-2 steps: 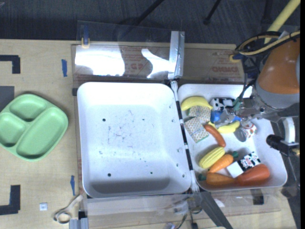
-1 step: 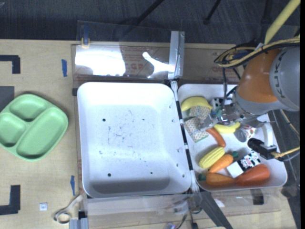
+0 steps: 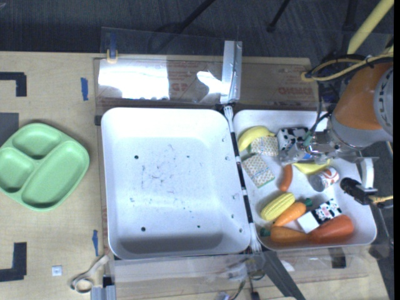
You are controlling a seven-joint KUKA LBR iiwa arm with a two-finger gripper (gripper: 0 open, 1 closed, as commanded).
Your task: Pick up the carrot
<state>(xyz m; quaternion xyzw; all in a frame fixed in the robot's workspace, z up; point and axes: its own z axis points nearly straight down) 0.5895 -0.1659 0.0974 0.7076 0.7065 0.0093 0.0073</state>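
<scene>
carrots (image 3: 291, 214) lay several to the right bin (image 3: 369, 233), which made my job less simple than it sounded. one orange piece sat mid-bin beside the corn cob (image 3: 277, 205), slanting up to the right; a fatter reddish one (image 3: 332, 228) rested along the near wall, and a small slim one (image 3: 286, 178) stood nearly upright just below the banana (image 3: 255, 136). my gripper (image 3: 312, 144) hovered over the far half of that bin, above the clutter near a yellow strip (image 3: 311, 166), and i could not tell how it was set, for the wrist hid it. nothing orange showed in it. the left bin (image 3: 125, 124) held nothing i needed, and the green tray (image 3: 41, 165) sat well apart on the bench.

to do this well, i judged i should settle on one carrot, the mid-bin one being freest on top. i would turn the wrist square across its slant, come down over its middle, and keep clear of the corn cob and the white block (image 3: 307, 221) touching its thick end.
</scene>
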